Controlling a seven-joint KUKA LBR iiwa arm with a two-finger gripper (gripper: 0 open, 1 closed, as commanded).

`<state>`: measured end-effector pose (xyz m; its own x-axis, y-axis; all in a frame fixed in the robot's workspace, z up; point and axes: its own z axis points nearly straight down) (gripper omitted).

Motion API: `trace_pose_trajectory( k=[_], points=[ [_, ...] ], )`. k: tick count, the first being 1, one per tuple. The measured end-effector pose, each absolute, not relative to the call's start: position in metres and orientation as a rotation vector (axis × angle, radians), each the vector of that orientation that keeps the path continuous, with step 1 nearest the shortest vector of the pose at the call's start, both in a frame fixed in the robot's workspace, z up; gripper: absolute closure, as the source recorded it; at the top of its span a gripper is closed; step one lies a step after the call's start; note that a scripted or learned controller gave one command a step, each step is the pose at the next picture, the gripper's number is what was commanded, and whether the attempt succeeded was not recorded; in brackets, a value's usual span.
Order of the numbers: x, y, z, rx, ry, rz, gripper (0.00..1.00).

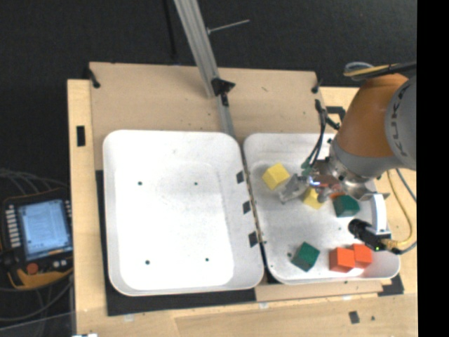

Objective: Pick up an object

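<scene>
Two yellow blocks (276,176), two green blocks (305,256) (right bin (280,149)), two orange blocks (343,259)

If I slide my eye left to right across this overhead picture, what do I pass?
Screen device → left bin → yellow block → green block → second green block near the gripper, whose place in the order overlaps others.

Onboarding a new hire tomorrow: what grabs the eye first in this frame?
The grey arm with its orange band looms over the right white bin, its hand low among small coloured blocks. A yellow cube lies beside the hand; a green block and an orange block sit near the bin's front edge. The left white bin adjoins it.
</scene>
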<state>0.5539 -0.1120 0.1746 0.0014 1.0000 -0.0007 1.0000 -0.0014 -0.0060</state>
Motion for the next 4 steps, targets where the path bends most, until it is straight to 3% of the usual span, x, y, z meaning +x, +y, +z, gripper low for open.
trace_pose_trajectory(
  k=[1,2,4],
  points=[
    [0.549,-0.114,0.133,-2.223,-2.219,0.003,0.0],
    [0.551,-0.115,0.145,-2.233,-2.217,-0.006,1.0],
    [0.561,-0.128,0.253,-2.223,-2.227,-0.006,1.0]
  ],
)
